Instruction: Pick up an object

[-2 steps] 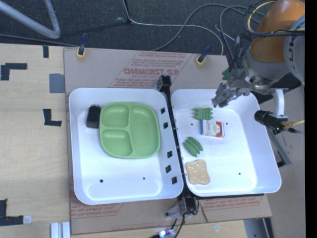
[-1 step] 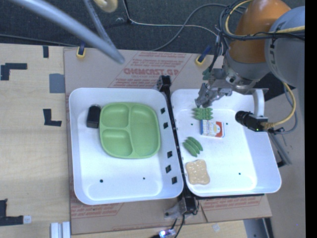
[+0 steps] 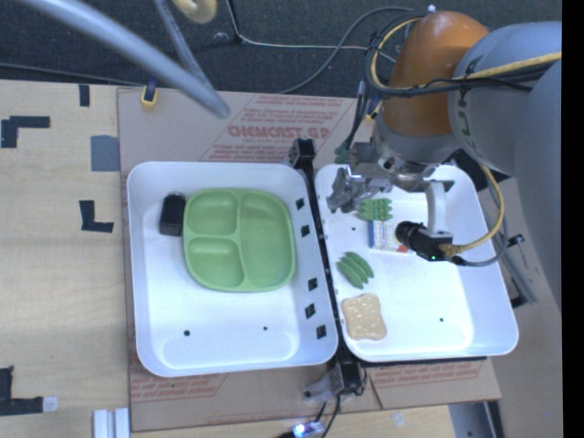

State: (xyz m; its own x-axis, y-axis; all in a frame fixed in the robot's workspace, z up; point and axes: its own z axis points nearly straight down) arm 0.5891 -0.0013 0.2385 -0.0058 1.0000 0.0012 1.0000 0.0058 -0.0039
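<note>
You are looking down at a slant on a bench (image 3: 55,272) that carries two shallow white bins side by side on a sheet of brown cardboard (image 3: 274,126). In the left bin (image 3: 219,345) a pale green divided plate (image 3: 240,240) lies flat, with a small black block (image 3: 172,214) touching its left edge. In the right bin (image 3: 456,322) your grey arm (image 3: 511,71), with its orange band (image 3: 431,57) above the wrist, reaches in from the right and hangs over the bin's upper half. Your claw (image 3: 347,192) points down near the bin's upper left corner, close to the divider between the bins; you cannot tell from this angle how far apart it stands, and nothing is seen gripped in it. Just right of the claw lies a dark green leafy-looking object (image 3: 375,210), partly under the wrist. Below that sits a small white packet with blue marking (image 3: 380,235). Lower still lies a green pea pod (image 3: 355,267), apart from the claw, and beneath it, near the bin's lower left, a tan flat piece like a slice of bread (image 3: 364,317).
</note>
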